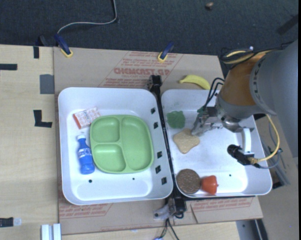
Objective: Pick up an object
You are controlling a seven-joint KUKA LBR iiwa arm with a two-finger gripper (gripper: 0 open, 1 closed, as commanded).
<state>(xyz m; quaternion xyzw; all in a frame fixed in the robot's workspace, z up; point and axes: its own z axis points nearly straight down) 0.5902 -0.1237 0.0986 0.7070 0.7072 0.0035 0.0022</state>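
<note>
White plastic makes up two shallow bins side by side on the counter (pixel 20 134). One left bin (pixel 70 184) holds three things: one green divided plate (pixel 122 144), one blue bottle (pixel 84 156) just left of it, and one red-and-white packet (pixel 86 116) at the far left corner. One right bin (pixel 240 186) holds four: one green block (pixel 176 118), one tan bread slice (pixel 186 142) near it, one brown round cookie (pixel 188 180) and one red tomato (pixel 209 184) along the near wall. One yellow banana (pixel 195 81) lies beyond the right bin's far rim. One hand (pixel 199 127) hangs just right of the bread slice; whether its fingers are apart or together I cannot tell.
</note>
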